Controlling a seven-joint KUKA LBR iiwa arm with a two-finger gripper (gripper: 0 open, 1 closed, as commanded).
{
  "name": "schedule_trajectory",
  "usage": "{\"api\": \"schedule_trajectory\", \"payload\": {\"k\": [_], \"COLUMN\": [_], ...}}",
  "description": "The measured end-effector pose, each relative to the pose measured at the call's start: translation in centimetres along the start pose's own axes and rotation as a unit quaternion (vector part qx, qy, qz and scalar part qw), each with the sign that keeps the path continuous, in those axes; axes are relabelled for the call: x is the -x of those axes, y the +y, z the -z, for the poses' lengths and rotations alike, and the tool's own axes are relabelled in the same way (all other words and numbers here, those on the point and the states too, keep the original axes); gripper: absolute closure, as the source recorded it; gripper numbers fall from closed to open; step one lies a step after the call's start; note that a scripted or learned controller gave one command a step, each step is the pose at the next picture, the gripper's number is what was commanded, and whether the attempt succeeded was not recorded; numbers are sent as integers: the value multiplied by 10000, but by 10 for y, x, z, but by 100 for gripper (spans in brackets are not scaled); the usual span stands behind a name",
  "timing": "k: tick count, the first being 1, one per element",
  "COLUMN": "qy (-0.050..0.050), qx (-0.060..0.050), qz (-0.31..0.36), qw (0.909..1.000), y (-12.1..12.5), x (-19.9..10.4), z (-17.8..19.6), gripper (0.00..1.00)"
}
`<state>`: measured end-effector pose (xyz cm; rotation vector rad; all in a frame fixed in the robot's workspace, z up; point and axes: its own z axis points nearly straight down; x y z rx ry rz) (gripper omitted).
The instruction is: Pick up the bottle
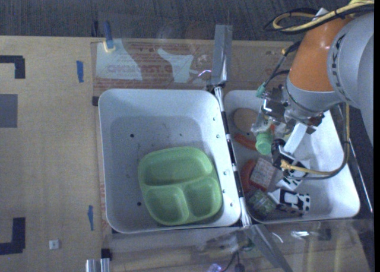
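Two white bins to sort through. In the left bin point(113, 110), found just a green divided tray point(178, 184). In the right bin point(344, 199), found clutter: a green bottle point(263, 144) near the middle, a packet point(262, 173) beside it, a black-and-white patterned piece point(294, 199) nearer the front. Saw the gripper point(270, 131) poised low over the bottle, likely lined up for a grasp. Could not tell whether open or closed, nor whether gripping anything.

nothing here reads clearly — the clear sheet point(127, 63) up-left of the gripper point(270, 123) carries faint pale lettering, too blurred to make out.
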<state>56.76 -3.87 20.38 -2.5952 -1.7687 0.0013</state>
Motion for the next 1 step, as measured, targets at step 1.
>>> {"api": "schedule_trajectory", "payload": {"k": [1], "qy": [-5], "qx": [3], "qz": [-821], "qw": [9966], "y": [11], "x": [18], "z": [64], "gripper": [100]}}
